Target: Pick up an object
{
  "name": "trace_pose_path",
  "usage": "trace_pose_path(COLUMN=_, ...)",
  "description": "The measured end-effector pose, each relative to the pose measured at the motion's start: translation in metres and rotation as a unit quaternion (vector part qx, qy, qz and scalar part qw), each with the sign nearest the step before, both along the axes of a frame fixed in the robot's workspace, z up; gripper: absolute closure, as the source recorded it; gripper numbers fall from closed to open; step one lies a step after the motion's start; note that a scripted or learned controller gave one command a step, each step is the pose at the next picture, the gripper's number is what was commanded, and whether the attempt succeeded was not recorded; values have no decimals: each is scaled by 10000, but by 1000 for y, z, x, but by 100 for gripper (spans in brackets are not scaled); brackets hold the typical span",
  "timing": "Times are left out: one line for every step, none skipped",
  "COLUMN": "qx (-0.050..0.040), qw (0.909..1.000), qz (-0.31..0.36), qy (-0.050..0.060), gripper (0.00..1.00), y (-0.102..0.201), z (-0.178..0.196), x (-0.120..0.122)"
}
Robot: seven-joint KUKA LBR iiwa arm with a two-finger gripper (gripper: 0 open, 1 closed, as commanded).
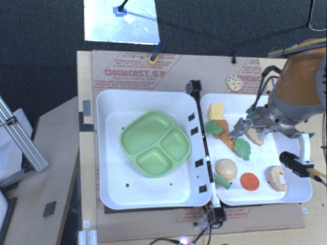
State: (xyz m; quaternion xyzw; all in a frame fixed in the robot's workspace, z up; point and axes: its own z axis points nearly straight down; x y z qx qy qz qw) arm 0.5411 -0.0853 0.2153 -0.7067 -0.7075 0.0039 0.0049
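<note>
The right bin [294, 195] holds several toy foods. There is a yellow block [216, 111], a dark green leafy piece [213, 128], an orange carrot [228, 138] and a green leaf [242, 149]. Nearer the front lie a pale egg-shaped piece [226, 168], a red disc [249, 181] and a tan curved piece [277, 178]. My gripper [238, 129] hangs low over the middle of this bin, pointing left, just right of the carrot and above the green leaf. A beige piece [255, 138] lies partly under it.
The left bin [110, 188] holds a light green divided plate [155, 143]. A black divider [201, 137] runs between the bins. A round cookie [234, 82] lies on the bench behind the right bin. A black fitting on the arm [294, 163] overhangs the bin's right side.
</note>
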Motion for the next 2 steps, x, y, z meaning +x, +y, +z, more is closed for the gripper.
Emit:
trace_pose_path(qx=-5, qw=10000, qz=12, qy=-67, gripper=0, y=0, z=7, x=3)
trace_pose_path(qx=-6, qw=10000, qz=-2, qy=-61, gripper=0, y=-9, z=-40, x=0)
